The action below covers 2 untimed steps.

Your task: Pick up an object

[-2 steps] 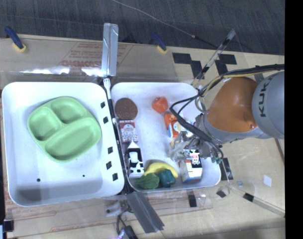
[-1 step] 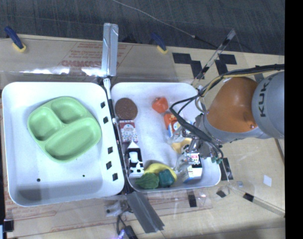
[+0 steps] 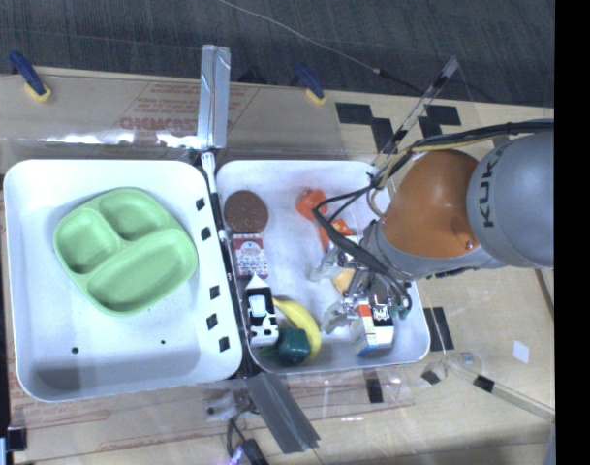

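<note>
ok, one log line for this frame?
end effector: low in right bin | nearby: banana, small box | left bin: green plate | grasp: unconfirmed

**Grey arm, orange band, metal claw**

The rounded grey metal arm link (image 3: 522, 201) bears dark raised letters, "KU" readable at its edge. Next to it sits a glossy, dome-shaped orange band (image 3: 432, 206). Thin black cables (image 3: 348, 201) loop across the orange shell, and more run out along the grey link. The silvery metal claw (image 3: 348, 289) is built of small shiny, angular parts.
</note>
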Motion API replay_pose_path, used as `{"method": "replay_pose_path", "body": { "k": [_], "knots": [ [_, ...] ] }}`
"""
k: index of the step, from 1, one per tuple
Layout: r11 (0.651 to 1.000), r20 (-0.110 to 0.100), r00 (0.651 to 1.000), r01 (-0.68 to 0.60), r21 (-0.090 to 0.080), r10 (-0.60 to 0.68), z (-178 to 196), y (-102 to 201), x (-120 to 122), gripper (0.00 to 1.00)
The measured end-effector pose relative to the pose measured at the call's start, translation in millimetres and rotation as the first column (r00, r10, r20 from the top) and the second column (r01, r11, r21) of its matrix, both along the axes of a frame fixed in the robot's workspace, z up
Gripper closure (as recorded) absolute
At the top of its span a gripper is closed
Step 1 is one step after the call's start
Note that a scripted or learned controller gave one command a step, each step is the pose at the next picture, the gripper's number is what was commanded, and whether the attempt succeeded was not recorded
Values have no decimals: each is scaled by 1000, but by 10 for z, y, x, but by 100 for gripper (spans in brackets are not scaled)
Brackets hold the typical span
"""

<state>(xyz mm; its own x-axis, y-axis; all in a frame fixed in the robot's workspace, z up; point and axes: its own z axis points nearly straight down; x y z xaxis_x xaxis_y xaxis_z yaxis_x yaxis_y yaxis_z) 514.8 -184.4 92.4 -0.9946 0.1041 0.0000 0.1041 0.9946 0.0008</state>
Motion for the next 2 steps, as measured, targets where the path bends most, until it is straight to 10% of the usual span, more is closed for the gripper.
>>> {"method": "replay_pose_path", "body": {
  "k": [1, 2],
  "knots": [
    [1000, 3, 1000, -6, -1, 6, 109, 7, 21, 100],
    [1000, 3, 1000, -7, -1, 7, 107, 9, 20, 0]
  ]
}}
